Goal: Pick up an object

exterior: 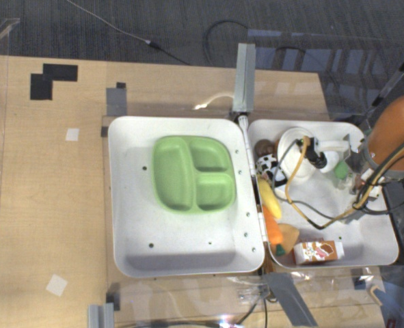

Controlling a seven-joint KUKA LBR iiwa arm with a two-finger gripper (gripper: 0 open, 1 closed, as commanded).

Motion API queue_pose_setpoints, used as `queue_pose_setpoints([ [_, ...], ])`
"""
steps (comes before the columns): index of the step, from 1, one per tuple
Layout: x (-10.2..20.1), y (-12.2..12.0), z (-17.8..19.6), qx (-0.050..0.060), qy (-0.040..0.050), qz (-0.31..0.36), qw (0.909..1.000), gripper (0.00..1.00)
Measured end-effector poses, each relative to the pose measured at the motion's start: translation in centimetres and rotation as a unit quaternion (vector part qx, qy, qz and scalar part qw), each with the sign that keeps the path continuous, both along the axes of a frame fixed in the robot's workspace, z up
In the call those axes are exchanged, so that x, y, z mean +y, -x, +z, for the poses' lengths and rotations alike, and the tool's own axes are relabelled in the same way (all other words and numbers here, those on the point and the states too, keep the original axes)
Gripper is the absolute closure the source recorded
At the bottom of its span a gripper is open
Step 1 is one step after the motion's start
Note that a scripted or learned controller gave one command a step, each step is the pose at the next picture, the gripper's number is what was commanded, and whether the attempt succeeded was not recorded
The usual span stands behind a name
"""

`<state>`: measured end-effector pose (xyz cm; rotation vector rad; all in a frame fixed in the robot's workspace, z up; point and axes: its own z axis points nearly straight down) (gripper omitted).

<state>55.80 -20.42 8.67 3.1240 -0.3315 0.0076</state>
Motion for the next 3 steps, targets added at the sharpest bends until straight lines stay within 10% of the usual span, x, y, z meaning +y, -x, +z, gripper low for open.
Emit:
queue_pose_setpoints([
  [1,4.1,-1.9,0.0,0.0,-0.0014,0.009,1.0,0.0],
  [2,7.0,-10.4,0.3,0.008,0.0025,0.005,1.0,0.0],
  [3,7.2,-10.8,1.5,-0.001,0.0013,0.007,1.0,1.0],
])
